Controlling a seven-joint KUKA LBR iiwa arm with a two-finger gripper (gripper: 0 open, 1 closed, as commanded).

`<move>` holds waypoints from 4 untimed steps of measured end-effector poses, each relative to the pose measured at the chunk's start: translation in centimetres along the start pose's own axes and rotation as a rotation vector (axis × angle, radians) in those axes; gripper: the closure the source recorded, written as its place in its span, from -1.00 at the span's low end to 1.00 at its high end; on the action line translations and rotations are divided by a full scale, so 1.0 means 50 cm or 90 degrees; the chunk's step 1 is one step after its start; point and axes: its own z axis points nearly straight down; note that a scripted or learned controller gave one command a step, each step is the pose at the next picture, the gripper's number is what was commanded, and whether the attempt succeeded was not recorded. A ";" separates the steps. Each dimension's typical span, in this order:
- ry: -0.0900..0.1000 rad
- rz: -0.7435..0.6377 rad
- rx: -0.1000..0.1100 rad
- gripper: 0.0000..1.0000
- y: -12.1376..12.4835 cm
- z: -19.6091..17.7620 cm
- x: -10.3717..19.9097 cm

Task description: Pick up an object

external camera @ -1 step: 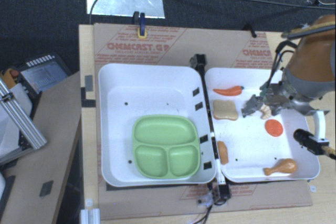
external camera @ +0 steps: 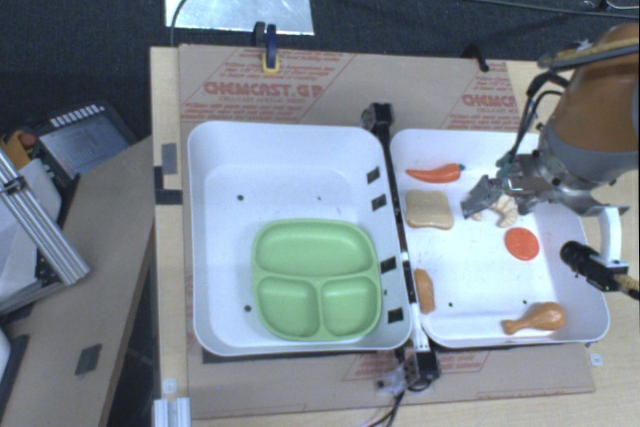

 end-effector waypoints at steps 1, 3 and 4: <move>0.000 0.001 0.003 -1.00 0.001 0.084 -0.003; 0.000 0.001 0.002 -1.00 0.019 0.261 -0.006; 0.000 0.001 -0.001 1.00 0.022 0.236 -0.007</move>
